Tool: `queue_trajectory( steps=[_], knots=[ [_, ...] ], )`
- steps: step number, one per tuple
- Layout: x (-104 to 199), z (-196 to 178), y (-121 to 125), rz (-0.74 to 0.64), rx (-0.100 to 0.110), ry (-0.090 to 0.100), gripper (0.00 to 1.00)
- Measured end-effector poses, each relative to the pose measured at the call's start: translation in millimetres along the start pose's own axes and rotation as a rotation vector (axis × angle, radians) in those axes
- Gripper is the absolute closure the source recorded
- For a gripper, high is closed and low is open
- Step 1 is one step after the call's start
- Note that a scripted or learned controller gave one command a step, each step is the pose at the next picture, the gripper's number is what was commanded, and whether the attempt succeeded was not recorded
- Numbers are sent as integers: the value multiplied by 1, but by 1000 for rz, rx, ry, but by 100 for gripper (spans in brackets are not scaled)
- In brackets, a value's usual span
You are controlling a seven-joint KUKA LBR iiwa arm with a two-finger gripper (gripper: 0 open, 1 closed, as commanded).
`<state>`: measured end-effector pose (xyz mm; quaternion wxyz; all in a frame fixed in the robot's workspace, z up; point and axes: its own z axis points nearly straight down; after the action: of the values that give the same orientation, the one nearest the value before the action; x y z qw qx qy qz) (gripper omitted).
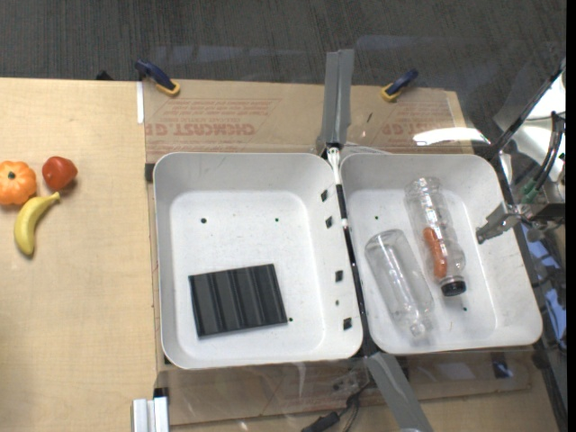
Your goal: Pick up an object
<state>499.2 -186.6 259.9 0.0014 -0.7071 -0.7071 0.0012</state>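
Note:
Two clear plastic bottles lie in the right bin (pixel 504 331). One bottle (pixel 400 283) lies slanted near the bin's middle. The other bottle (pixel 436 232) has an orange insert and a black cap, and lies just to the right of the first. A black ribbed rectangular block (pixel 238 299) lies flat in the front part of the left bin (pixel 180 196). My gripper (pixel 493 226) shows at the right bin's right rim as a grey tip, apart from both bottles and with nothing seen in it. The arm behind it is cut off by the frame edge.
On the wooden table to the left lie an orange (pixel 15 184), a red apple (pixel 59 173) and a banana (pixel 30 224). Cardboard held by two clamps (pixel 158 77) lies behind the bins. A grey divider bar (pixel 338 97) runs between the bins.

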Motion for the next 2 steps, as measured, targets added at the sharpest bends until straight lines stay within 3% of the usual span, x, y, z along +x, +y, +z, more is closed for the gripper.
queue_trajectory(
  steps=[1,2],
  knots=[
    [16,117,19,-137,-1,1,0],
    [6,121,46,-224,-3,-1,0]
  ],
)
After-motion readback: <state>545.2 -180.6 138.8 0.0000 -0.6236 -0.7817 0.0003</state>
